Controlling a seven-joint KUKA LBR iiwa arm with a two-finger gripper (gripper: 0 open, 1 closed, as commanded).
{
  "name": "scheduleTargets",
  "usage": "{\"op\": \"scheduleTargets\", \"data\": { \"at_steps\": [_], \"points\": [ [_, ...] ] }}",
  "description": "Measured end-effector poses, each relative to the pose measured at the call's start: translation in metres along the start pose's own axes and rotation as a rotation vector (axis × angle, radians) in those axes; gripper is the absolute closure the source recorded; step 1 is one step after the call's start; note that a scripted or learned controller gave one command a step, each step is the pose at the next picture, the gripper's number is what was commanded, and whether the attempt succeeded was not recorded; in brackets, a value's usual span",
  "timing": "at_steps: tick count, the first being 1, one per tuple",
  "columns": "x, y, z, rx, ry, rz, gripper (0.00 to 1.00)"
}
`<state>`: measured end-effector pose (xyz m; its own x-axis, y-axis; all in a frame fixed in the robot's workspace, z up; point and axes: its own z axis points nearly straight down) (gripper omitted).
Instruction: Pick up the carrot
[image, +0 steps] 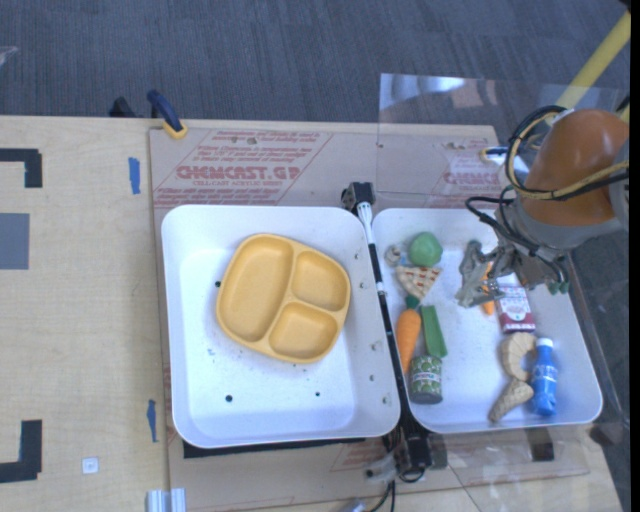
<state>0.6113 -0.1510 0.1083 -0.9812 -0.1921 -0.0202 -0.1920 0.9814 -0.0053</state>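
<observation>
Carrot (407, 335): lies in the right bin (585, 400), near its left wall, just beside a green bottle (429, 358).
Gripper (478, 280): hangs over the right bin's upper middle, well apart from the carrot; fingers (468, 282) spread apart, nothing between them.
Left bin (190, 400): holds a yellow three-compartment plate (283, 297).
Nearby items: green ball (425, 248), waffle wedge (418, 281), blue bottle (544, 376), red-and-white packet (516, 309).

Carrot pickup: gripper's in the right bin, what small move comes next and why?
Probably shift the gripper toward the divider and a bit nearer the camera. The carrot lies by the right bin's left wall, beside a green bottle, and the gripper sits away from it.
</observation>
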Motion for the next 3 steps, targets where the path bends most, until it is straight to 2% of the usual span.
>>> {"op": "scheduleTargets", "data": {
  "at_steps": [1,2,3],
  "points": [
    [-0.069,0.032,-0.042,-0.004,0.003,0.012,1.0],
    [-0.066,0.03,-0.038,-0.005,0.01,0.016,0.0],
    [-0.011,-0.031,0.019,-0.001,0.009,-0.026,0.0]
  ]
}}
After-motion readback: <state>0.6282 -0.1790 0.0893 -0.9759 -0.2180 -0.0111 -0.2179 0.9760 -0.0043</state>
